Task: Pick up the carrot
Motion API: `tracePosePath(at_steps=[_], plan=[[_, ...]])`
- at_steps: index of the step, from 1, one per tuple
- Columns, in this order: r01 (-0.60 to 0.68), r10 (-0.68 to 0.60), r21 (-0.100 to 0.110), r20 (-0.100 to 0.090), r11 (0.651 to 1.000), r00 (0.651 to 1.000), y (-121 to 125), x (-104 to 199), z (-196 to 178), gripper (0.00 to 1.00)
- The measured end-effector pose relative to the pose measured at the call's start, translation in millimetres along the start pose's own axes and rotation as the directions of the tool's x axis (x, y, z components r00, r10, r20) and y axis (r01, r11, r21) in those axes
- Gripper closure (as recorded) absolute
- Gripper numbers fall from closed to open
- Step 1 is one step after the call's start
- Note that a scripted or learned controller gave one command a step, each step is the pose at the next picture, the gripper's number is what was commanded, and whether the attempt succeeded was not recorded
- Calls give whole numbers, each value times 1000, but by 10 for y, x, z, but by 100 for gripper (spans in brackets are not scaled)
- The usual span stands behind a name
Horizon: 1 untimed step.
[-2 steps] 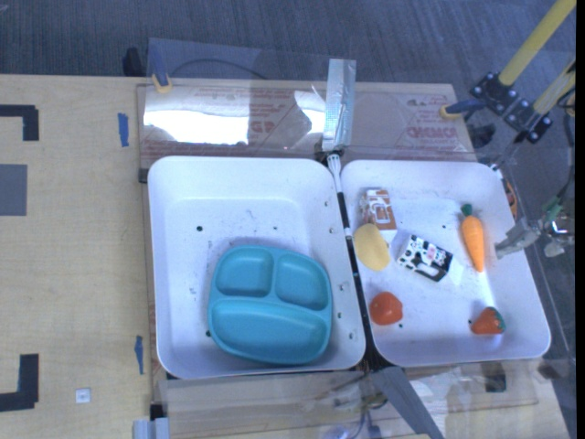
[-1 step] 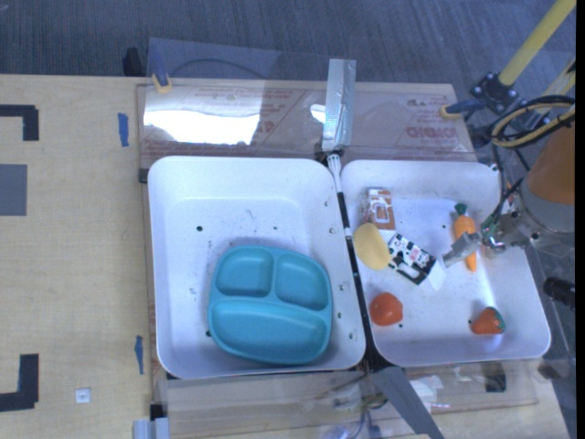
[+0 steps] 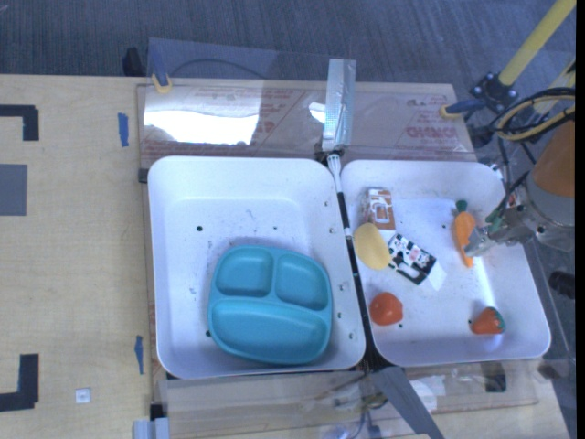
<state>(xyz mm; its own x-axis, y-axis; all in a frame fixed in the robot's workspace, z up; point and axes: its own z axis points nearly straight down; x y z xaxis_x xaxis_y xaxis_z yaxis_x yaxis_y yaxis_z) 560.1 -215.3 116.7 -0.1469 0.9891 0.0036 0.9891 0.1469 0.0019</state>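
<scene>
The carrot [image 3: 464,234] is lying in the right bin [image 3: 521,332] near its right wall, green top pointing far; the gripper [image 3: 483,238] is sitting just beside it, perhaps touching, though how its grasp stands I cannot tell; a teal tray [image 3: 271,305] is resting in the left bin [image 3: 174,245].

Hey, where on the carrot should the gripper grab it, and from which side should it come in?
Probably the thick orange middle of the carrot, just below its green top. It lies flat in the right bin, running roughly top to bottom of the view, so come straight down with the fingers closing across its width. The gripper sits right beside it; the bin wall there leaves little room.
</scene>
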Motion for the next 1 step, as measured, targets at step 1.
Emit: tracePosePath(at_steps=[1], plan=[[-224,224,-5,4,975,975,254,494,-1014,100]])
